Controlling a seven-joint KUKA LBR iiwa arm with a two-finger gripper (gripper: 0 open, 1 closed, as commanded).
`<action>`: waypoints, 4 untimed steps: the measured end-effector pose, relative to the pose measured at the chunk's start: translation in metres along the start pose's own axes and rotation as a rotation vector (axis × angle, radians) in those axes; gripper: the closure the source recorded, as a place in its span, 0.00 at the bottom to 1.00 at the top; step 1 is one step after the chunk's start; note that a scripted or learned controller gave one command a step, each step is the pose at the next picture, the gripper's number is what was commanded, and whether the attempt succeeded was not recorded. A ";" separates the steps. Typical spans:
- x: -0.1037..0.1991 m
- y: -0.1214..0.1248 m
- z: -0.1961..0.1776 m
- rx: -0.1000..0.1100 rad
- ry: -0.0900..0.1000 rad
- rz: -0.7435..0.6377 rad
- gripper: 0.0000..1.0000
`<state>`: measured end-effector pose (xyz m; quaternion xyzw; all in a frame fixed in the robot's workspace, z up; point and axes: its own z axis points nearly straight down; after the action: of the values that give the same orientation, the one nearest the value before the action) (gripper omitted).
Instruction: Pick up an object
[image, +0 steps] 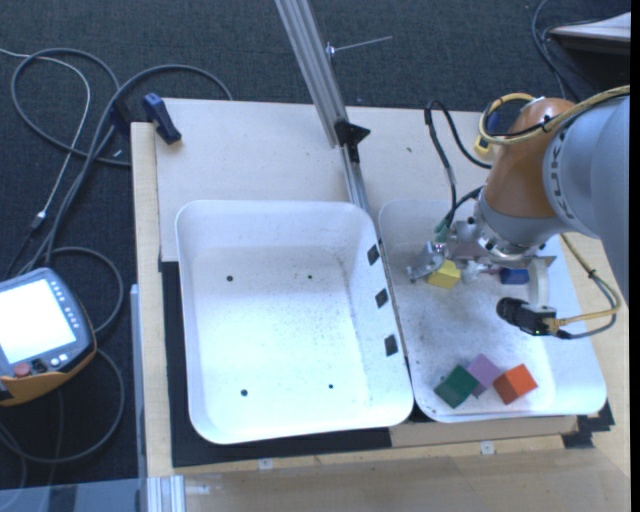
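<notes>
My gripper (436, 265) hangs low over the upper left part of the right bin (590, 375), below the grey and orange wrist. A small yellow block (445, 275) sits right at the gripper's tip, partly covered by it. Whether it is gripped or just lying beside the tip cannot be told. A blue object (515, 275) peeks out from under the wrist just to the right. Near the bin's front edge a green block (457, 385), a purple block (485, 370) and an orange block (516, 383) lie in a row, well apart from the gripper.
The left bin (200, 225) stands beside the right one, their walls meeting in the middle. A slanted metal post (318, 75) rises at the back. A black cable with a plug (527, 315) hangs from the wrist over the right bin. A pendant (35, 325) lies at far left.
</notes>
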<state>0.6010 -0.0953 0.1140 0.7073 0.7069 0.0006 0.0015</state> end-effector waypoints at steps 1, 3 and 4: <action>0.001 0.000 -0.010 -0.001 0.001 -0.001 1.00; -0.024 -0.023 0.016 0.009 0.003 0.002 0.00; -0.004 0.030 0.008 -0.003 0.001 -0.005 0.00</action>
<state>0.6311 -0.0996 0.1060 0.7055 0.7087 0.0020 0.0023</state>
